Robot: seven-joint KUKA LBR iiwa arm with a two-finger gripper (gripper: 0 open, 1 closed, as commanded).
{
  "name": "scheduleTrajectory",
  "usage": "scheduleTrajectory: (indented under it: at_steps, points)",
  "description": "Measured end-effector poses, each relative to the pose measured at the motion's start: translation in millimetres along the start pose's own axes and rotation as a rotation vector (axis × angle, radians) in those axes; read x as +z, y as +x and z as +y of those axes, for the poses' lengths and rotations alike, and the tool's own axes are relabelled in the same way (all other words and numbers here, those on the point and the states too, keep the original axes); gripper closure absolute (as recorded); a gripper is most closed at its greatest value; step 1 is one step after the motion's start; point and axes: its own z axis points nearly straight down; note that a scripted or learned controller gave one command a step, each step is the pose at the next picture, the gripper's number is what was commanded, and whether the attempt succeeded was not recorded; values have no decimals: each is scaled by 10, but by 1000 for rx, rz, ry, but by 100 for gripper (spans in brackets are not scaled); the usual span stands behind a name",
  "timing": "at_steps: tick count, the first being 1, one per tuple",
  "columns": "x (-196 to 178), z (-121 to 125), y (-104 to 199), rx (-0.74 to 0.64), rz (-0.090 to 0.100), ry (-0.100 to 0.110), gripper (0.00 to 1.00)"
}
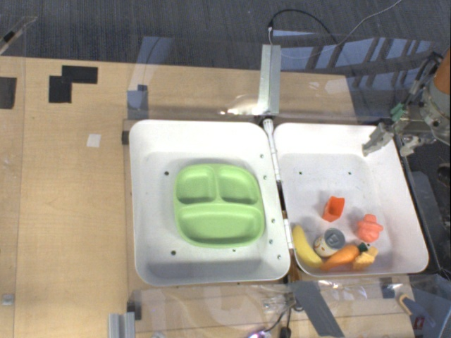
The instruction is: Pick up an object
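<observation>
The right bin (352, 162) holds a cluster of small items at its near side: a yellow banana (303, 246), an orange carrot (341, 257), a round grey-and-white tin (330, 241), a small orange-red cup (333, 208), a coral-pink toy (368, 228) and a yellow chunk (364, 261). My gripper (392, 141) hovers over the bin's far right corner, well away from the cluster. It is open with nothing between its fingers.
A green divided plate (215, 204) lies in the middle of the left bin (151, 189). A metal post (270, 76) stands behind the rim shared by the two bins. Black cables run across the floor at the back.
</observation>
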Motion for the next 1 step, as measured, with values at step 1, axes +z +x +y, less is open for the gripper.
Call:
scheduleTrajectory:
  at_steps: [1]
  points:
    - [812, -582, 435, 56, 1, 3, 0]
